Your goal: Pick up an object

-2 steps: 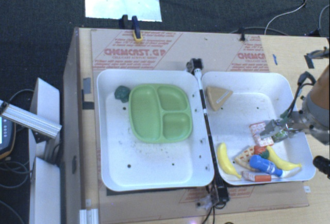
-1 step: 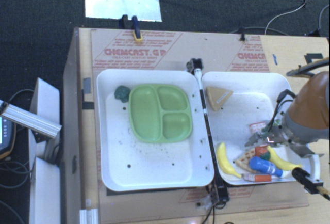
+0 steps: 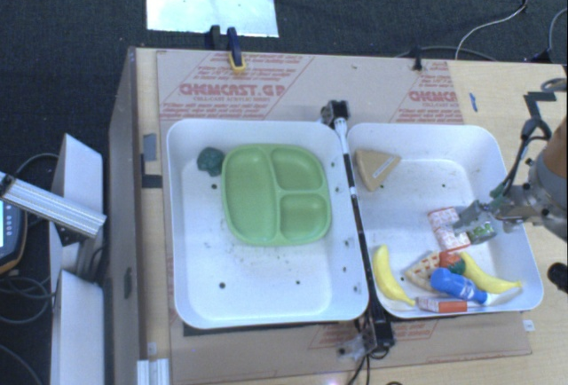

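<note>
My gripper (image 3: 477,222) hangs low over the right side of the right bin (image 3: 426,131), and the arm comes in from the right edge. Just left of it, touching or nearly so, lies a red-and-white checked card (image 3: 446,229). A small greenish bit shows at the gripper's tip; I cannot tell whether it is held. Along the bin's front lie a yellow banana (image 3: 388,275), a second banana (image 3: 491,278), a blue bottle (image 3: 457,286), a tan checked slice (image 3: 423,268) and a small red piece (image 3: 451,259). A tan wedge (image 3: 374,168) rests at the back left.
The left bin (image 3: 257,286) holds a green divided plate (image 3: 275,195) and a dark green lump (image 3: 210,161) at its back left. A black rod (image 3: 349,170) runs along the seam between the bins. The middle of the right bin floor is bare.
</note>
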Action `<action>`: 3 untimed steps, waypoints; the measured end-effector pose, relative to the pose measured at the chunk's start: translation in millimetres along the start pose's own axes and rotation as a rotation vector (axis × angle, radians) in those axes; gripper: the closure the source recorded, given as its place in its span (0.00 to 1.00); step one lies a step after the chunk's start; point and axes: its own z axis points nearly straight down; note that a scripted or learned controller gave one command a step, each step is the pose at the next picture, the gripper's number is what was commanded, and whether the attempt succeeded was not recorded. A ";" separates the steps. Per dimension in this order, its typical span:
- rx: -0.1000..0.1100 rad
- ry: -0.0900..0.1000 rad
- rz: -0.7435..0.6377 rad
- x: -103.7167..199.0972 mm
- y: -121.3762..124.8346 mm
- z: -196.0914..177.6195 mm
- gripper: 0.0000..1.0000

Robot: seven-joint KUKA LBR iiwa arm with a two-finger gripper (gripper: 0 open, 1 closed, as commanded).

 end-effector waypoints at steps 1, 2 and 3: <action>0.001 0.000 0.001 -24.5 18.5 94.7 0.00; 0.002 0.003 -0.001 47.3 68.0 112.3 0.00; 0.002 0.001 -0.001 28.7 100.0 112.0 0.00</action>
